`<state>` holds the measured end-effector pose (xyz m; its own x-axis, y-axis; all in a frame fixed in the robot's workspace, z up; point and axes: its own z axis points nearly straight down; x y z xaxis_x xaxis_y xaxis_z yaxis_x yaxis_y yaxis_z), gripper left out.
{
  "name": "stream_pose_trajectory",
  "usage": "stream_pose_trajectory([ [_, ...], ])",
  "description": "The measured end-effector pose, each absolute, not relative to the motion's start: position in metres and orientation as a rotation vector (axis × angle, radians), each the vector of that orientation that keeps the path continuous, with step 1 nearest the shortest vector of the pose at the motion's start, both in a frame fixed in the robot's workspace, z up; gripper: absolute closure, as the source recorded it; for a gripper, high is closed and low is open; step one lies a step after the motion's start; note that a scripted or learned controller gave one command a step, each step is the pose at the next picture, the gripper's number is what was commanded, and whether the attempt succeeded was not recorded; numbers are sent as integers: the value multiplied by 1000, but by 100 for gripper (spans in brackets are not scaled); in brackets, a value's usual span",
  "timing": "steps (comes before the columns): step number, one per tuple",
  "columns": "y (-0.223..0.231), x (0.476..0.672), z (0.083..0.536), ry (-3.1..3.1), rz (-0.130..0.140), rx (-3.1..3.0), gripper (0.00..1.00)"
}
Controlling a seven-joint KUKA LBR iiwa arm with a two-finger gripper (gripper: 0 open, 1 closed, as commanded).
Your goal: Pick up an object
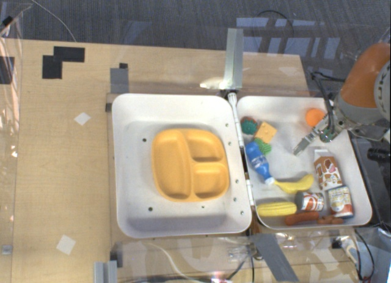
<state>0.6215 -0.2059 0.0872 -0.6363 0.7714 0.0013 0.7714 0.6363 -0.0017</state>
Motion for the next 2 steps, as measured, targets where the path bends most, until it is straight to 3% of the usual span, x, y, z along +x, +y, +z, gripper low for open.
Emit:
stream_pose_trajectory([
  [1,-120,663,87,-2805,21,-1416,0],
  [2,-56,602,192,-2934,-10,-1165,0],
])
